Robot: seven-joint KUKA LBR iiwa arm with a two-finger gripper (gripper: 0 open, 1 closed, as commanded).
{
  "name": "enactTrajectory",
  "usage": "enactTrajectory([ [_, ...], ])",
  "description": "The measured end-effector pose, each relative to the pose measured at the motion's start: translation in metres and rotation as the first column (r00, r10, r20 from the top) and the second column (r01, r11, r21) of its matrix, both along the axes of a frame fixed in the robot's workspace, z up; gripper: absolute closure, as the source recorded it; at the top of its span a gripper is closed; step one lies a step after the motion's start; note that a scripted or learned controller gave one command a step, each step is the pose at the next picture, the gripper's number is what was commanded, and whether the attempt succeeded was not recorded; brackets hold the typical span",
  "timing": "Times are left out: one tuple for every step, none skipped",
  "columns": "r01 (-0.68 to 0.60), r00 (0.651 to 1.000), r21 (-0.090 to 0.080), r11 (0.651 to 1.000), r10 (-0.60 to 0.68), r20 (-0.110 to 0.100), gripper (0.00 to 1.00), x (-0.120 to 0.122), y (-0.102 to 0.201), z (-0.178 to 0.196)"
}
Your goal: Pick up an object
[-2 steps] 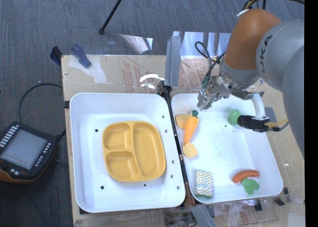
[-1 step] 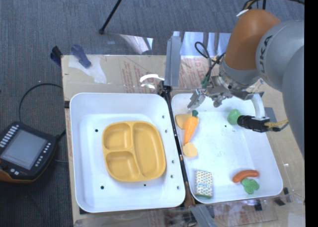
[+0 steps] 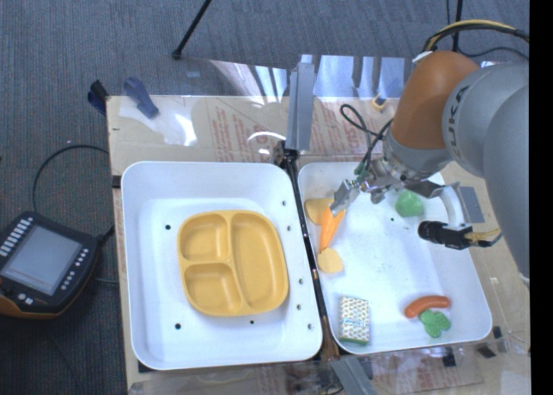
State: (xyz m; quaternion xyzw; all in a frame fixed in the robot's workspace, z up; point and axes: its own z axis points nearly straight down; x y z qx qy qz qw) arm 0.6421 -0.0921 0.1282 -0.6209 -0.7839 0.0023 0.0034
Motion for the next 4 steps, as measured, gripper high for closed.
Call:
enactTrajectory([
  [-0.059,0.998,0.001,0.998,0.059,0.001,0.00,-0.010,0.005,-0.044],
  [-0.062,0.998,0.001,0.998,0.062,0.005,0.00,-0.025,-0.005,-0.040],
  [-0.059,0.998,0.002,0.998,0.059,0.005,1.00,-0.024,-0.005,-0.030],
  [0.092,0.996,0.000,0.996,-0.092,0.012,1.00,0.003,0.041,0.062],
])
